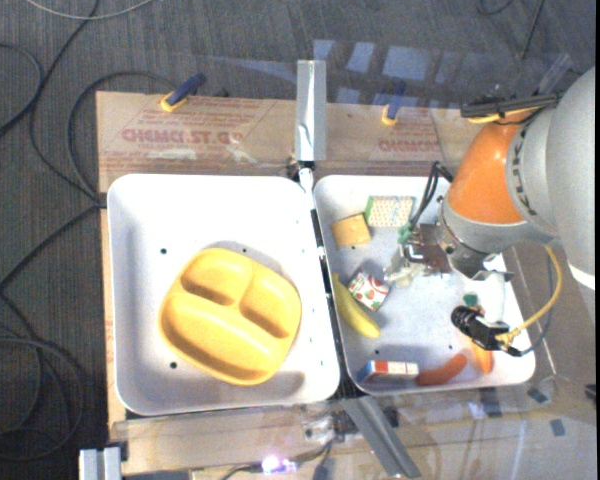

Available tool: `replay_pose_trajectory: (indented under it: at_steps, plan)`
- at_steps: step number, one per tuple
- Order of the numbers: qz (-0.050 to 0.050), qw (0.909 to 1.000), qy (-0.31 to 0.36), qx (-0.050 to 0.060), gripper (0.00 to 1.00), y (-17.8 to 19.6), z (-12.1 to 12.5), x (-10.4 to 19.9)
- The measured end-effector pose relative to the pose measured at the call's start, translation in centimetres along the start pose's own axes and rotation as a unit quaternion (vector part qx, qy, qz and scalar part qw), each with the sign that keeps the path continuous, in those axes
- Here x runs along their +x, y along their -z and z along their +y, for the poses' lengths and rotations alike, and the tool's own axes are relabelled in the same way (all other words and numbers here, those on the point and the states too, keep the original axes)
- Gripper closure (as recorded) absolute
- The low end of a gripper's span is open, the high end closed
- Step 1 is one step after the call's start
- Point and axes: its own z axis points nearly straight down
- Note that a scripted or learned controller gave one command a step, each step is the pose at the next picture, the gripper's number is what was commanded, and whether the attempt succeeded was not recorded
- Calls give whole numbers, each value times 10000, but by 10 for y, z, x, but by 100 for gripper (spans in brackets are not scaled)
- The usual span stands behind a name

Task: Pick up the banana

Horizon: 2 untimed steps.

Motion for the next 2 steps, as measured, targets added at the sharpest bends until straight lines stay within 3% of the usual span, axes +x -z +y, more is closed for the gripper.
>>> replay_pose_trajectory:
  at_steps: [1,2]
  plan:
    - [-1,10000,0,-1,0,0,0,0]
    - [-56,9993,335,-139,0,-39,-49,-4]
